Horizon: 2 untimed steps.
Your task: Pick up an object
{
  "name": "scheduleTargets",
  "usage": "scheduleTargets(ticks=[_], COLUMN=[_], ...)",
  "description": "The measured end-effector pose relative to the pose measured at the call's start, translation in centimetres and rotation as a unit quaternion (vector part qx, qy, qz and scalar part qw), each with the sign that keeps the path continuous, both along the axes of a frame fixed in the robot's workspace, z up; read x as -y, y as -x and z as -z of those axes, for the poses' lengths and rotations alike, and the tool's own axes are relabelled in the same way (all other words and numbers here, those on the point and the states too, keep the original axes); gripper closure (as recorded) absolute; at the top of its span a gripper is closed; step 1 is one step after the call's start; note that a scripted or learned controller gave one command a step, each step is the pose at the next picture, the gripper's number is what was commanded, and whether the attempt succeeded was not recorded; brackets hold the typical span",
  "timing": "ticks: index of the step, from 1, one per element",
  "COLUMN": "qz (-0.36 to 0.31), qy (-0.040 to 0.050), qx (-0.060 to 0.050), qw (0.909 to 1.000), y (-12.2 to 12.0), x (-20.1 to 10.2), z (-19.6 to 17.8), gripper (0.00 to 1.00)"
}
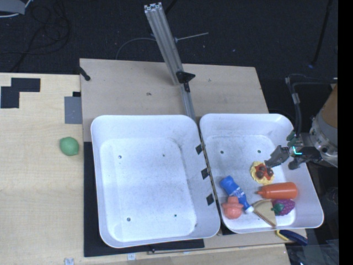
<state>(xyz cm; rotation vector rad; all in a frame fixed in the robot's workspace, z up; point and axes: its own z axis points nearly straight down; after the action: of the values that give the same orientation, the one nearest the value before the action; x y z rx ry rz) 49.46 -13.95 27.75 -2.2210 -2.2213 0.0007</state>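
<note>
My gripper (286,159) hovers over the right edge of the right bin (242,131), open with nothing between its fingers. Just left and below it lies a small yellow and red toy (261,172). Further toward the front are a red-orange bottle (278,191), a blue bottle with a white cap (234,190), a salmon-pink toy (233,209), a purple grape bunch (284,207) and a tan wedge (265,211). All of these lie clustered in the bin's front right part.
The left bin (146,181) sits beside the right one, with black clips along their shared wall. A green ball (69,146) rests on the wooden bench far left. A metal rail (168,43) slants in from the back. A yellow-blue item (292,236) lies outside the right bin's front corner.
</note>
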Motion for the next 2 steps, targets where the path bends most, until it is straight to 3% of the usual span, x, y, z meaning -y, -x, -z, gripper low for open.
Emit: scheduleTargets(ticks=[1, 2], qz=[0.0, 0.0], qy=[0.0, -0.0003], qx=[0.0, -0.002], qw=[1.0, 1.0], y=[0.0, 0.5], x=[0.0, 0.4], z=[0.0, 4.4], gripper=[0.0, 0.0])
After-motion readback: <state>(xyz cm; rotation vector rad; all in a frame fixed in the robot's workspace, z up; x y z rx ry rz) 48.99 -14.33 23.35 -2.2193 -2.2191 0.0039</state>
